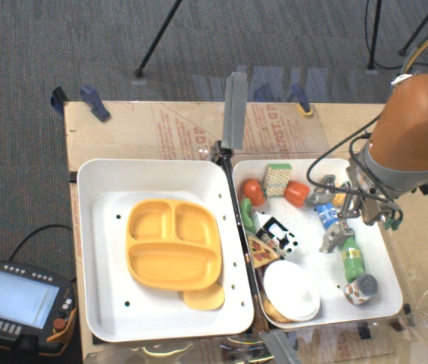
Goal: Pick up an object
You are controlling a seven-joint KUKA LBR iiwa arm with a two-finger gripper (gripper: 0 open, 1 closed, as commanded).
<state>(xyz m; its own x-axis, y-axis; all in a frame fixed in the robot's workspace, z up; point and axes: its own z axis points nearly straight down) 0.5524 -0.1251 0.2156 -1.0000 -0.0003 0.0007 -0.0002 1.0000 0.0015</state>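
Observation:
My gripper [330, 218] hangs low over the right bin [392, 279], at its right-middle. It is open, with one finger [323, 197] toward the back and the other [336, 240] toward the front. A small blue-and-white bottle [326, 215] lies between them; I cannot see either finger pressing on it. A green bottle [351, 258] lies just in front of the gripper, and a small round tin [360, 288] sits in front of that. An orange-red cup [296, 194] lies left of the gripper.
The right bin also holds a red tomato [253, 191], a patterned box [277, 179], a black-and-white toy [278, 236], a green piece [247, 217] and a white bowl [292, 290]. In the left bin [100, 294], a yellow divided plate [174, 243] rests over a small yellow disc [204, 299].

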